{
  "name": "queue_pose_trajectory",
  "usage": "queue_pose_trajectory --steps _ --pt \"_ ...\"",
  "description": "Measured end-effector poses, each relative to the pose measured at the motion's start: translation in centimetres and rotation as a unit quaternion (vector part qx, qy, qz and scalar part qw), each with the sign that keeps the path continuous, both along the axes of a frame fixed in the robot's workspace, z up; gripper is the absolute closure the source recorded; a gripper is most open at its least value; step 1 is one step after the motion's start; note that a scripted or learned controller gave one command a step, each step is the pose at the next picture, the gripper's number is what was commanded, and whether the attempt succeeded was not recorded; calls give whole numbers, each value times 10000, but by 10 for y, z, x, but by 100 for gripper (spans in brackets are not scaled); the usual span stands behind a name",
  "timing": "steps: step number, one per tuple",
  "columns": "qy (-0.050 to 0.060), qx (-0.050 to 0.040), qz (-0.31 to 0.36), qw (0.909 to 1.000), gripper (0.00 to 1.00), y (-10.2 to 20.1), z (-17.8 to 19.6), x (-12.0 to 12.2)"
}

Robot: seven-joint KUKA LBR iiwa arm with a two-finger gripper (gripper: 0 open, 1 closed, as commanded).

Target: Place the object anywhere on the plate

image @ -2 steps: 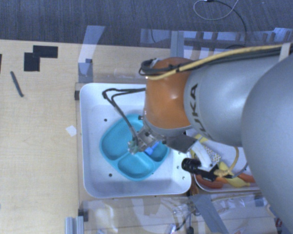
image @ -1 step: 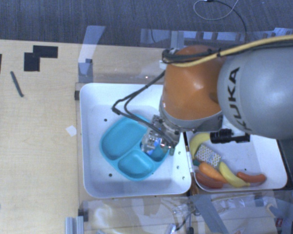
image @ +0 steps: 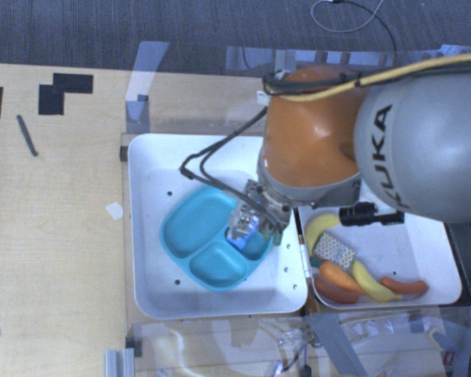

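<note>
The arm [image: 353, 140] reaches in from the right of the frame and its gripper [image: 247, 226] hangs low over the blue plate [image: 200, 234], which lies in the left white bin [image: 153, 210] a little below the middle of the picture. The plate is a divided one, with a large section at upper left and smaller sections toward the lower right.

Just under the gripper, over the plate's right-hand section, sits a small blurred patch of pale and blue [image: 242, 232] that may be the object. It is too small and too hidden by the wrist to name, or to say whether it rests on the plate or hangs above it. Whether the jaws are clenched, released or grasping anything cannot be told from this slant.

If that patch is the object, it is judged small and light, so weight should not trouble the grip. Slipping is the likelier risk. A hold across its narrowest width, near its middle, would probably serve best.

The right bin [image: 447, 281] at lower right holds a banana [image: 361, 277], a carrot [image: 341, 275], a grater-like piece [image: 334, 250] and a reddish sausage-shaped thing [image: 404, 287], all lying close together. These look like toy food, stiff, smooth and rounded, likely to roll or squirt out of a pinch unless taken across the middle.

The pale wooden table [image: 55, 234] spreads to the left.
</note>
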State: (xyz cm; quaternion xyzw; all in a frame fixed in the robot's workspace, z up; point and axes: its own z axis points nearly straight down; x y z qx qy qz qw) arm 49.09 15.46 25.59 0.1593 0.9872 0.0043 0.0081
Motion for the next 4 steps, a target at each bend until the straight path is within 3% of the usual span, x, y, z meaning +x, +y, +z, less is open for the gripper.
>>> queue_pose_trajectory --steps 1,2,3,4 --pt "57 -26 965 9953 100 22 -56 -3" --pt "69 -12 -581 9983 100 80 -74 -2" --pt "69 -11 -582 9983 0 80 -74 -2" --pt "-9 -12 1139 9935 0 81 -163 2"
